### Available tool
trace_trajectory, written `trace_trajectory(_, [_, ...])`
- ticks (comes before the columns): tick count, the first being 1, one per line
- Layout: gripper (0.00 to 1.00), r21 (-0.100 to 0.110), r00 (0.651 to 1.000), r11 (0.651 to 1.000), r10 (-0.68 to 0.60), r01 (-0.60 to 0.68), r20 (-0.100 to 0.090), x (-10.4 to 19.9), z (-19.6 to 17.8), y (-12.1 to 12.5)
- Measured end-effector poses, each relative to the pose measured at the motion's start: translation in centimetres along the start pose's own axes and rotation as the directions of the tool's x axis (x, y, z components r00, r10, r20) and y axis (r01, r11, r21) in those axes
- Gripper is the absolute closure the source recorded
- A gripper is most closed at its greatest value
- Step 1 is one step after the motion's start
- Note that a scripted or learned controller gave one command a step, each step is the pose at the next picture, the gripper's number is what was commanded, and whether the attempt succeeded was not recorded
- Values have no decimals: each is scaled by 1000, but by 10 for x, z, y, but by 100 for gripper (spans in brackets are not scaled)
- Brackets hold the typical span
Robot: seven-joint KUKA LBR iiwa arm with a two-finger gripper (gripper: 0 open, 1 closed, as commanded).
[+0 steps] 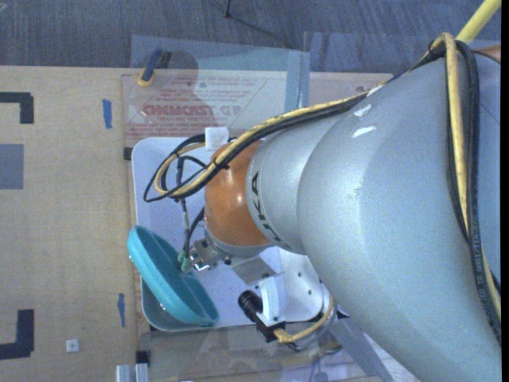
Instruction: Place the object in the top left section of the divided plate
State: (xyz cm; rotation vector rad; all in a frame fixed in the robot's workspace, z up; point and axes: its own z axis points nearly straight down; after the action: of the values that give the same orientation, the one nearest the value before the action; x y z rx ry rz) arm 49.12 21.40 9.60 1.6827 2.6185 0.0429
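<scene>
Divided plate (171,281) is the teal dish you see tilted against the white bin's (151,161) near-left wall. Your arm (358,205) covers most of the bin; whether the end effector is clenched, you cannot tell.

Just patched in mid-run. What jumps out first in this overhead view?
The grey arm dominates, sweeping in from the right and covering most of the white bin, with its orange band near centre. A yellow-and-black cable bundle loops off the wrist. At lower left, a teal plate sits tilted against the bin's edge.
</scene>
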Motion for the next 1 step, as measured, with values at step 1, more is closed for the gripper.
trace_trajectory(1, [0,4,931,931,-364,364,-4,-4,1,-2])
